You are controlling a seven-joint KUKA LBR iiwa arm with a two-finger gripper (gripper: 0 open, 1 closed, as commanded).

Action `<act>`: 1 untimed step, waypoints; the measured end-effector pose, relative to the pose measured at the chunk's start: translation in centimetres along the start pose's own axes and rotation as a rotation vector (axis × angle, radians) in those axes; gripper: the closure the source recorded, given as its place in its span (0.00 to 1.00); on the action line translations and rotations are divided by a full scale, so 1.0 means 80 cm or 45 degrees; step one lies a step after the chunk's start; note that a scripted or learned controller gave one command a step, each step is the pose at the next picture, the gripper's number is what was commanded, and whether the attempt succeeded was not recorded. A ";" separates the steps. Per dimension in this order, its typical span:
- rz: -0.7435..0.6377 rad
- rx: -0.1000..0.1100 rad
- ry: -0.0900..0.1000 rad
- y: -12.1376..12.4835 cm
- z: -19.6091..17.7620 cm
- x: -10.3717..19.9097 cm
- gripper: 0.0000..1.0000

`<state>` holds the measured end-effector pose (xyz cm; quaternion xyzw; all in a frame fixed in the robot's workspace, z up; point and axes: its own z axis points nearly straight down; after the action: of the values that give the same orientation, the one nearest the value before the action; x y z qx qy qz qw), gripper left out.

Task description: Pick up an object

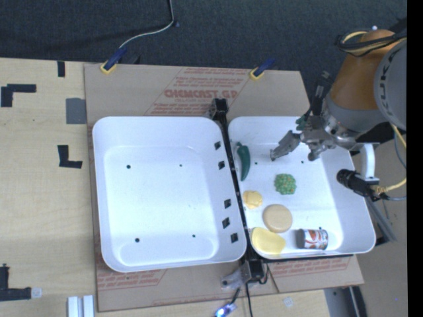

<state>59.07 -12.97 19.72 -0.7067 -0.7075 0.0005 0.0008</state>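
- camera view looks down at a slant on two shallow white bins side by side on the counter.
- the left bin (158, 190) is bare white inside.
- the right bin (344, 210) holds a dark green pepper (243, 160) by the divider, a green broccoli piece (285, 183), a small yellow piece (252, 199), a tan round piece (277, 218), a pale yellow piece (268, 241) and a small can (311, 239) lying on its side.
- the hand (299, 147) hangs over the right bin's far part, its two fingers spread, pinching nothing.
- the broccoli piece lies nearest, just below the hand.
- risk, as i judge it: the pieces are small and rounded, so closing fingers may nudge one aside.
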 end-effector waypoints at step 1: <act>0.005 0.014 0.003 -0.076 0.138 -0.024 0.00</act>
<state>52.96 -14.92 8.66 -0.7081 -0.7061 0.0035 0.0054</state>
